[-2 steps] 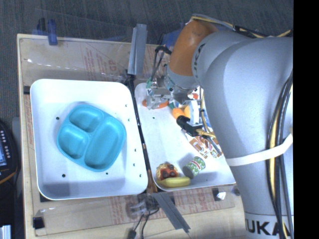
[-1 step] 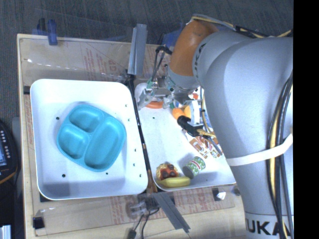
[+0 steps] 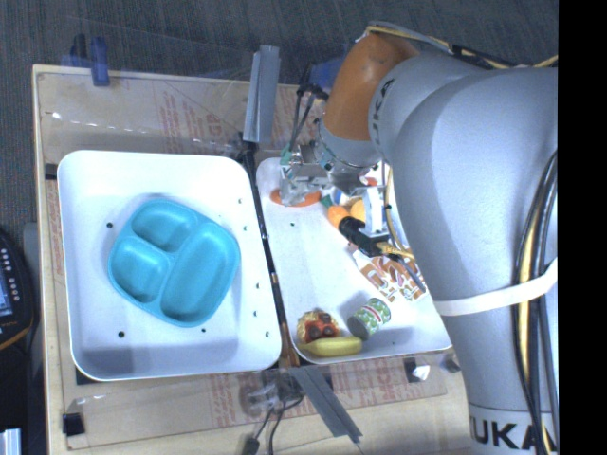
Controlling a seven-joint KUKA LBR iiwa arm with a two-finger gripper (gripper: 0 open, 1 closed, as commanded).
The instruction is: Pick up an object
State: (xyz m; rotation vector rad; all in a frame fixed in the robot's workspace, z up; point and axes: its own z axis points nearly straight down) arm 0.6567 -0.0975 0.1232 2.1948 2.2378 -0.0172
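Camera view, pincer (image 3: 302, 180) directly over orange object (image 3: 287, 196), grip state unclear.

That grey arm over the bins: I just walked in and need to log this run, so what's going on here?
The arm's gripper is down at the far end of the right bin, over an orange object; whether it grips anything cannot be told. A banana, a small can and a printed packet lie nearer in that bin. The left bin holds a blue divided tray, untouched.
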